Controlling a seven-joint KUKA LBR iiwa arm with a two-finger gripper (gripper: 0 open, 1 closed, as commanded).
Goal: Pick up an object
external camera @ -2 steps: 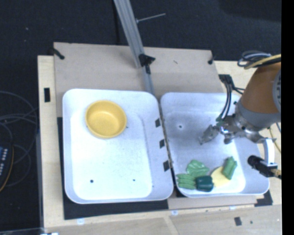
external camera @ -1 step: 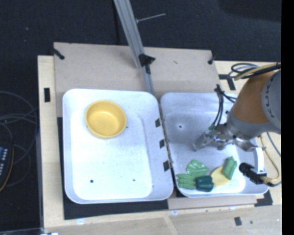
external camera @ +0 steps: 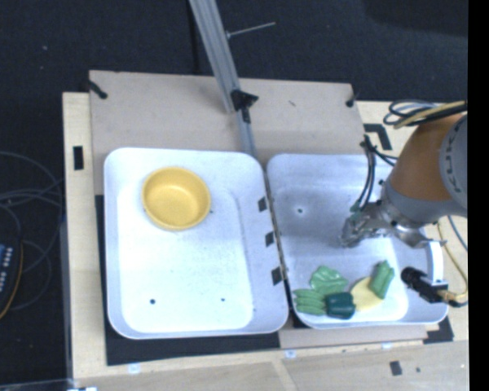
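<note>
One bowl (external camera: 176, 198), wide bare floor.

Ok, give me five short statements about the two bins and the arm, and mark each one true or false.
1. The yellow bowl sits in the left bin. True.
2. The green pieces lie at the far edge of the right bin. False: they are clustered at its near edge, beside a yellow piece.
3. The gripper is over the right bin. True.
4. The arm reaches in from the left of the view. False: it comes in from the right.
5. The yellow bowl lies among the green pieces. False: it is alone in the left bin, apart from them.
</note>
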